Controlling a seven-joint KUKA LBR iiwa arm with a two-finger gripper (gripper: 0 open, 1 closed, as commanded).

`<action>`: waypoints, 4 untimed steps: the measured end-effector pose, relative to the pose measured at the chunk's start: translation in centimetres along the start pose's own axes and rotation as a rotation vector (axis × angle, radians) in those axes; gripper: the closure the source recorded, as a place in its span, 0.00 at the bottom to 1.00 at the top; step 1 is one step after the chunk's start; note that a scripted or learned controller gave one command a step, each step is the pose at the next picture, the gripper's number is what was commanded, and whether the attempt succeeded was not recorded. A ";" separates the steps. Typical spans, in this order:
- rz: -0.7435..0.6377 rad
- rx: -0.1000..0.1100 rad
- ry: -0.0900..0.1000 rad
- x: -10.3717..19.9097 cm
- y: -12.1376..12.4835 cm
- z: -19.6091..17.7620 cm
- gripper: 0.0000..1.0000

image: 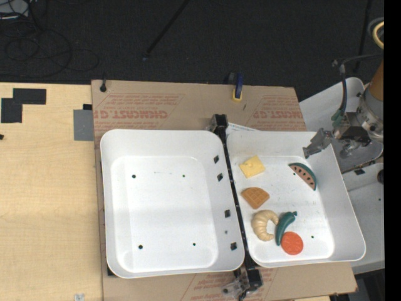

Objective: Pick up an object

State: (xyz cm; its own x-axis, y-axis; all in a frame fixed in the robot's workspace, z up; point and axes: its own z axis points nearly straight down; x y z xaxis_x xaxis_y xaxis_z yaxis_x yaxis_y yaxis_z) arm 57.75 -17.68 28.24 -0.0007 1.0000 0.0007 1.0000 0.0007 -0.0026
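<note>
The right bin (341,196) holds several toy foods: a yellow cheese wedge (252,166), a brown waffle piece (255,197), a tan croissant (264,224), a green pepper (285,224), a red tomato (292,243) and a watermelon slice (304,175). My gripper (321,142) hangs over the bin's far right corner, above and to the right of the watermelon slice. Nothing shows between its fingers.
The left bin (113,168) sits beside the right one on a cardboard sheet (163,108). Black clips (220,124) join the bins along the middle. A blue and yellow clamp (237,86) grips the cardboard's far edge. The arm's grey wrist (363,130) stands at the right.
</note>
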 end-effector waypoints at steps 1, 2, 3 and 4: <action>-0.001 0.001 0.000 0.0 0.0 -1.0 1.00; 0.006 0.009 0.003 -3.0 -9.6 4.7 1.00; -0.008 0.001 0.003 4.2 -0.7 15.1 1.00; 0.007 0.002 -0.002 -4.1 -7.0 12.3 1.00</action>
State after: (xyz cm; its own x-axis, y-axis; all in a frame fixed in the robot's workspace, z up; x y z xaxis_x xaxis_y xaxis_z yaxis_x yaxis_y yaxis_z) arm 50.75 -21.79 15.92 0.0068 1.0000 -0.0009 1.0000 -0.0068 -0.0045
